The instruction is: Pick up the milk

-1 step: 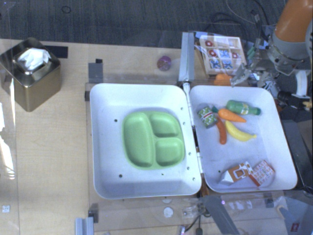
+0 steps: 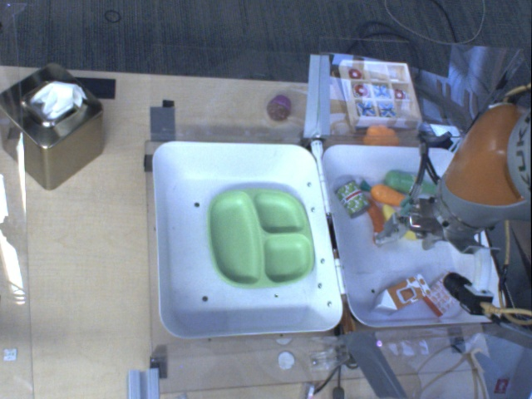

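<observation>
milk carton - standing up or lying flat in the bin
Lying flat. The milk carton rests on its broad side on the floor of the right bin, its gabled end pointing left, apart from the gripper.

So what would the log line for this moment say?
arm: over right bin | gripper: low among the toy food | milk: lying near bin's front, apart from gripper | left bin: green tray

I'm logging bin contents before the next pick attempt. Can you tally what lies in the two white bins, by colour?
Green: 3, the divided plate in the left bin, a green-and-red packet and a green item in the right bin
Orange: 1, the carrot-like piece
Orange-and-white: 1, the carton, likely the milk
Total: 5 that I can tell apart; the gripper hides some.
</observation>
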`<state>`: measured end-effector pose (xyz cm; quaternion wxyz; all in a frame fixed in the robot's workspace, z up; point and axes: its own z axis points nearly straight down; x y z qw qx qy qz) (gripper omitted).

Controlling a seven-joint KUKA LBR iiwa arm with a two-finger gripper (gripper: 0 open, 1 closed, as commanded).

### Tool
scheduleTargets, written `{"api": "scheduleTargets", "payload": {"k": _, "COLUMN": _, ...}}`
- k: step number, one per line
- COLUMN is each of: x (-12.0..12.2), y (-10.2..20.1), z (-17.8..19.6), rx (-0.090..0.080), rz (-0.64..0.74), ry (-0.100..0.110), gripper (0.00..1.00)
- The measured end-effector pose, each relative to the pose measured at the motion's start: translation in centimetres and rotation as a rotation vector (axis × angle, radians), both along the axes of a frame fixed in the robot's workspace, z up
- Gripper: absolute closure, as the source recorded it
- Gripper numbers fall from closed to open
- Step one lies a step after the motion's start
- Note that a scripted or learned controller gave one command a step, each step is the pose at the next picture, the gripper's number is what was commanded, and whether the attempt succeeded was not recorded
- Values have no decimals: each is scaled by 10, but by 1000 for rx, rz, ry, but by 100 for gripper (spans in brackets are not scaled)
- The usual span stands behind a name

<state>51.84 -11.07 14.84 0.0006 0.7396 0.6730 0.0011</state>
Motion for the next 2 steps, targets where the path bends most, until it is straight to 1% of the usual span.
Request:
{"api": "scheduleTargets", "payload": {"k": 1, "x": -27, "y": -60, "z": -58, "rx": -6, "rz": 91, "ry": -13, "gripper": 0}}
{"api": "scheduleTargets", "payload": {"k": 2, "x": -25, "y": 25, "z": -57, "rx": -7, "rz": 410, "ry": -18, "gripper": 0}}
